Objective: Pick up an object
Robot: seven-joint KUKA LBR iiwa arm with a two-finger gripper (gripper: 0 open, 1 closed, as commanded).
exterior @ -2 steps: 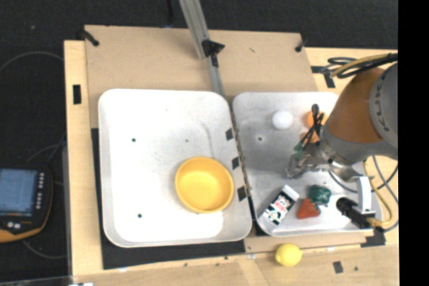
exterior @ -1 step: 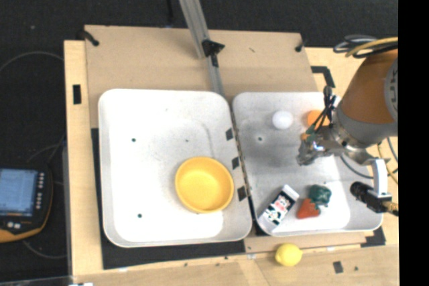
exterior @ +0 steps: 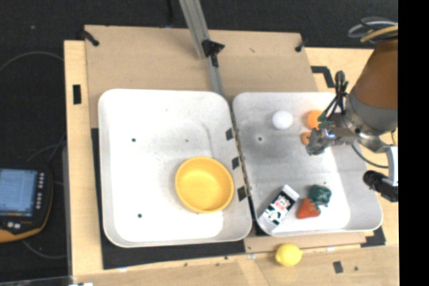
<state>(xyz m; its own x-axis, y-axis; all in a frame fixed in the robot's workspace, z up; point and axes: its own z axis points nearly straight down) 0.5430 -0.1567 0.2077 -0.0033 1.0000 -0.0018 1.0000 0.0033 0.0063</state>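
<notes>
Objects for picking lie in the right bin (exterior: 348,174): a white ball (exterior: 282,120) near its far side, an orange object (exterior: 313,119) just right of the ball, a strawberry-like toy (exterior: 309,208) with a red body and a dark green top (exterior: 320,195) near the front edge, and a small black-and-white carton (exterior: 278,208) lying tilted at the front left corner, close beside the strawberry. The gripper (exterior: 316,142) hangs low over the right bin's far right part, just in front of the orange object and right of the ball; a bit of orange shows at its left side, but whether that is gripped or merely behind it cannot be told, nor can the gripper's state be made out at this size. The grey arm (exterior: 375,107) with its orange band reaches in from the right. The left bin (exterior: 134,117) holds a yellow bowl (exterior: 204,183), upright, near its front right corner. A yellow lemon-like fruit (exterior: 288,254) rests on the bench (exterior: 147,57) outside the bins, just in front of the right bin
</notes>
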